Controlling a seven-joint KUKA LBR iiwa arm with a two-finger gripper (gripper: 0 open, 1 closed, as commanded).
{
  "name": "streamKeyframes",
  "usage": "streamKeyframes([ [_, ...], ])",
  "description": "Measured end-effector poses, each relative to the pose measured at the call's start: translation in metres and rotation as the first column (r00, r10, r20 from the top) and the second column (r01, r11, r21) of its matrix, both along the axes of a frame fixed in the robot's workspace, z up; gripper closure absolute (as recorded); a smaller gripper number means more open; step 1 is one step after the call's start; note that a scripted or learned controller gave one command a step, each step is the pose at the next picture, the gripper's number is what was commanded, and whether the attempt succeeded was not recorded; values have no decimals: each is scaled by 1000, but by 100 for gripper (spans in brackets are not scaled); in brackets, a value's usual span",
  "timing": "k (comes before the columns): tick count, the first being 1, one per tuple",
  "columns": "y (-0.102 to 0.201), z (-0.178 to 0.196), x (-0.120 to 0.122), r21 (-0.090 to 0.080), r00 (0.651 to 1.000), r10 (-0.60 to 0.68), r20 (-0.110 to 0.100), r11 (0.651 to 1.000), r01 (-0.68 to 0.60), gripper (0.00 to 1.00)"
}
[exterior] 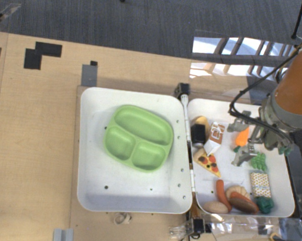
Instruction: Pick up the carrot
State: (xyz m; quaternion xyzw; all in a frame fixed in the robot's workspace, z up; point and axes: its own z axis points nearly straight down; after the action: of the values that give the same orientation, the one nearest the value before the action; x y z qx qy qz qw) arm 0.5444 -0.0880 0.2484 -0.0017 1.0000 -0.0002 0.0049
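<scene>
Because the carrot [241,137] lies crowded near the far edge of the right bin [290,193], partly under the arm [300,83], a descent by the gripper [246,156] risks closing short of it or snagging the green leafy toy [258,162] just beside. Whether the jaws stand open or closed cannot be told. Only an orange wedge shows; its long axis seems to run diagonally, tip toward the bin's near-left, though this is uncertain. The green plate [138,138] sits in the left bin [90,183].
</scene>
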Motion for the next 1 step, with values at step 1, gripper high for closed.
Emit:
streamKeyframes([
  [1,-47,-65,46,-1,993,114,-2,993,-114,0],
])
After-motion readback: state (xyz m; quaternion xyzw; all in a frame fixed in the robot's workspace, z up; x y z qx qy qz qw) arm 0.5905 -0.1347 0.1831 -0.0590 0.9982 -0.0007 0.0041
